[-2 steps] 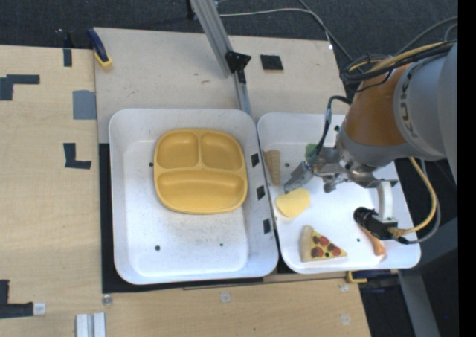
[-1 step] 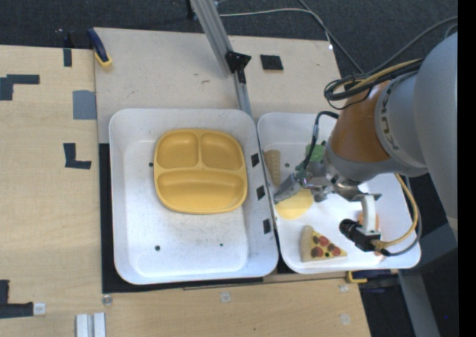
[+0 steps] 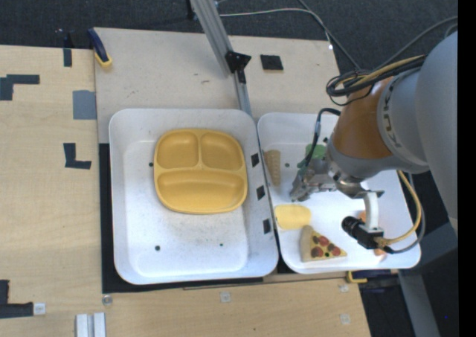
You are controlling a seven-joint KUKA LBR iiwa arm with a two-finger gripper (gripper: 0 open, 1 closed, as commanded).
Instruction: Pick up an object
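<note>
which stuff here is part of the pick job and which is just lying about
Part of the job:
end effector, low in the right bin
yellow block
toy pizza slice
ice cream cone
green item, partly hidden by the arm

Just lying about:
yellow divided plate in the left bin
blue and yellow clamp

Divided plate (image 3: 200,171) in left bin (image 3: 123,201); cone (image 3: 274,165), block (image 3: 292,216), pizza slice (image 3: 320,246) in right bin (image 3: 405,257).

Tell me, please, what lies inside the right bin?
In the right bin lie a pizza slice, a yellow block, an ice-cream cone and something green, partly covered by the arm. Whatever lies beneath the arm is hidden.
</note>
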